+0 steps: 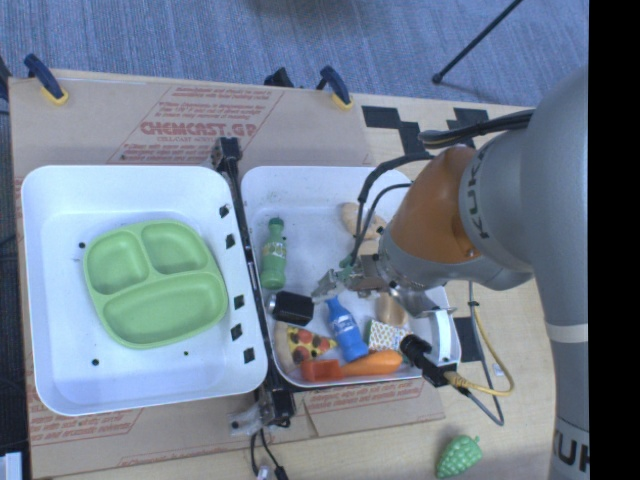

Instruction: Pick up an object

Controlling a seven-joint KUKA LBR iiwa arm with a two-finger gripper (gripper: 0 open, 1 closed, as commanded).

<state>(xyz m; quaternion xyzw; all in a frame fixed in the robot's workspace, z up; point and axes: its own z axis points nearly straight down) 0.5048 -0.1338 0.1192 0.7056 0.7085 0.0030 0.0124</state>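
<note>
The arm (470, 218) reaches over the right bin (300, 183), with its gripper (345, 280) low above the blue bottle (346, 330). Whether the jaws are apart or together, I cannot tell. The blue bottle lies near the bin's near wall, beside a carrot (372, 363), a pizza slice (308, 345) and a black block (293, 308). A green bottle (273, 253) lies to the left. The left bin (60, 198) holds a green divided plate (155, 283).

The grey arm (545, 198) enters from the right and bends down and leftward. Its orange band (435, 213) sits above the wrist. The hand (345, 280) points left and low; finger spacing cannot be determined.
</note>
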